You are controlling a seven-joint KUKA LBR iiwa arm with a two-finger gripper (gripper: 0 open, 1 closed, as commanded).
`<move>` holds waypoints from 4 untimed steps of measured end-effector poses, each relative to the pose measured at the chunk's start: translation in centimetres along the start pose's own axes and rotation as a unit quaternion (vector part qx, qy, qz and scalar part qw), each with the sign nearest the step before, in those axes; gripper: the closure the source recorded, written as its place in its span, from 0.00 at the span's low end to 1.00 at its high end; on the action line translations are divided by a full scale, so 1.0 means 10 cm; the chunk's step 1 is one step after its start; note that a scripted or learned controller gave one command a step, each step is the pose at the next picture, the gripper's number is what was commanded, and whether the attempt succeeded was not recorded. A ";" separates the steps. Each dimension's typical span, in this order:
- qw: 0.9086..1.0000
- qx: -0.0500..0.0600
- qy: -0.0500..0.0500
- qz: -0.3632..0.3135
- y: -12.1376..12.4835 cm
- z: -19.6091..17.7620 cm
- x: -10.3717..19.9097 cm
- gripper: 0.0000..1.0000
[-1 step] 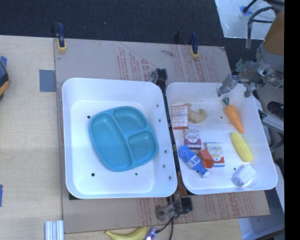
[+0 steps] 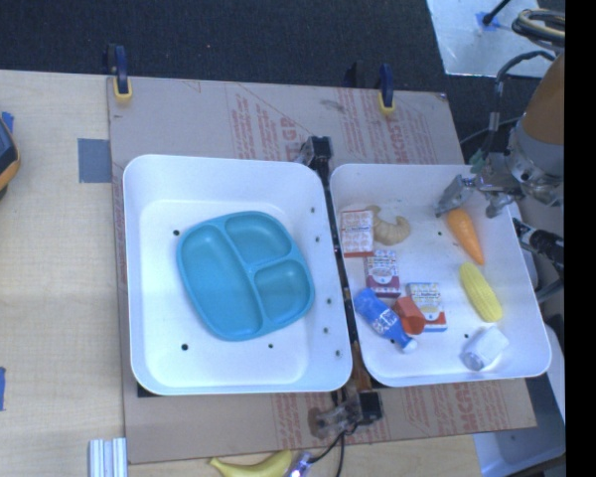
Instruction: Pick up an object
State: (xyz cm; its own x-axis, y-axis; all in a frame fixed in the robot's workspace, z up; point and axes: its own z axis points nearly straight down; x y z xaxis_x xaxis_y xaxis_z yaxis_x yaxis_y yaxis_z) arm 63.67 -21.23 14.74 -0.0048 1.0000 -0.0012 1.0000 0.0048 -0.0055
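Monitoring status: I read the gripper (image 2: 474, 195) at the far right corner of the right bin (image 2: 536, 361), directly above the top end of the carrot (image 2: 465, 234).
Jaw state: I see two grey fingers splayed out to either side, one towards the bin's middle and one towards its right wall; nothing sits between them, so I log them as spread and empty.
Target location: the carrot lies flat on the bin floor, tip pointing towards the near side, its upper end just under the fingers. I judge this the likely pick, because it is the nearest item to the tool.
Neighbouring item: the corn cob (image 2: 481, 291) lies just beyond the carrot's tip, near the right wall. A drifting descent could nudge it.
Other contents: small snack cartons (image 2: 357, 232) and a blue packet (image 2: 381, 318) cluster along the bin's left side, well apart from the tool; a white cup (image 2: 485, 349) lies at the near right corner.
Left bin: the left bin (image 2: 139, 266) bears a blue divided plate (image 2: 244, 274), which I treat as outside the pick.
Arm approach: the wrist enters from the right, which explains why the tool works the right-hand corner first.
Task progress: I judge the grasp not yet made.
Risk: the carrot tapers, so closing near its narrow part may let it slip.
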 end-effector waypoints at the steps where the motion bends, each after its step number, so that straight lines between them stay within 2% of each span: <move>1: 1.000 0.000 0.000 -0.001 0.04 0.56 0.01 0.00; 2: 1.000 0.000 0.000 -0.003 0.04 0.45 0.01 1.00; 3: 1.000 -0.002 0.000 -0.001 0.21 0.16 0.64 1.00; 4: 1.000 -0.001 0.001 0.001 -0.25 0.04 0.03 1.00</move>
State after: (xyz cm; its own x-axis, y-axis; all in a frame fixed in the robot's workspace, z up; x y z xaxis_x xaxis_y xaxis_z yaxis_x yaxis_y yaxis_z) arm 61.16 -20.91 14.40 -0.0024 1.0000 -0.0001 1.0000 0.0024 -0.0042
